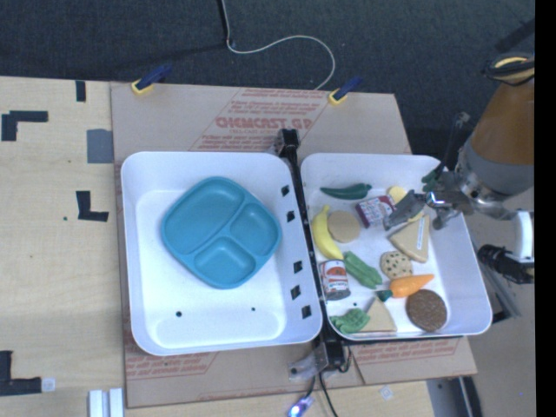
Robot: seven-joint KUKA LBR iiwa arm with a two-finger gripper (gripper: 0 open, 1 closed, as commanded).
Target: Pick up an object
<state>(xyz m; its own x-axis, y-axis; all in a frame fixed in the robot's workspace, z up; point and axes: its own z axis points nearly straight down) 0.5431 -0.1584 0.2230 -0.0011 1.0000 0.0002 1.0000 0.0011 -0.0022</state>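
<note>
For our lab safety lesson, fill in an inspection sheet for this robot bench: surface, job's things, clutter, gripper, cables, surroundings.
Surface: cardboard sheet on a wooden bench, bearing two white bins side by side.
Job's things: right bin holds toy food: banana, green chili, carrot, chocolate-chip cookie, brown round cookie, small can, sandwich wedge.
Clutter: left bin holds a blue divided plate; black marks on the bench at left.
Gripper: gripper low over the right bin's upper right, above the sandwich wedge; nothing seen between its fingers.
Cables: white cable looping behind the cardboard; wires at the front edge between the bins.
Surroundings: dark carpet behind; two clamps on the cardboard's back edge.
</note>
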